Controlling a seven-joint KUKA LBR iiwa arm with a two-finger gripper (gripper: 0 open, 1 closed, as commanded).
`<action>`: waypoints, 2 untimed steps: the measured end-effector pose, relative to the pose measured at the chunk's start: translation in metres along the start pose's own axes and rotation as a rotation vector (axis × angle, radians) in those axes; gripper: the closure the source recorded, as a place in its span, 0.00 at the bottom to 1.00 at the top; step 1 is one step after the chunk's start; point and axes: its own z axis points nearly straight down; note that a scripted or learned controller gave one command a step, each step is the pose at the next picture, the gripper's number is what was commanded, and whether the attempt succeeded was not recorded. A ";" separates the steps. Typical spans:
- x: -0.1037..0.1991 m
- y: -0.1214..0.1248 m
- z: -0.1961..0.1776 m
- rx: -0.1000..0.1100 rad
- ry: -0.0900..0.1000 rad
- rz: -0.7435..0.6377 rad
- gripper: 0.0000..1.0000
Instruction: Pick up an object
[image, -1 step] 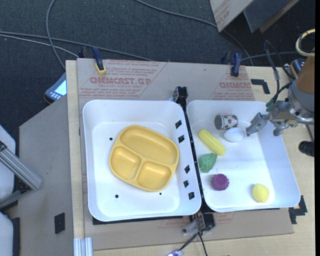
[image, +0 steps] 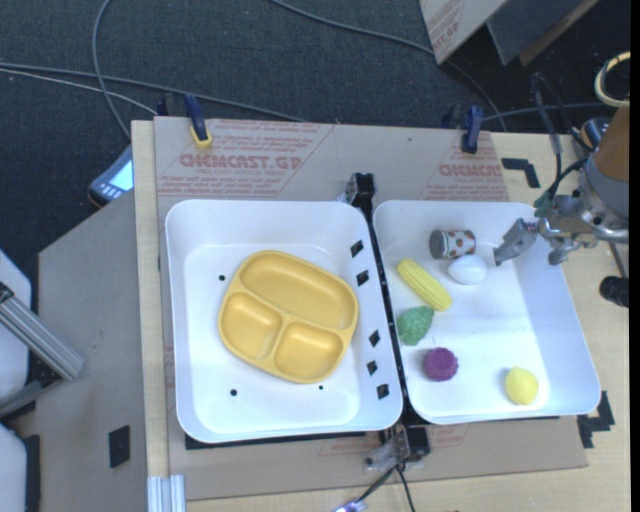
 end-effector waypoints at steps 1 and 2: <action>0.008 -0.003 0.060 0.007 0.003 0.000 0.00; 0.000 -0.010 0.114 0.007 0.002 0.001 0.00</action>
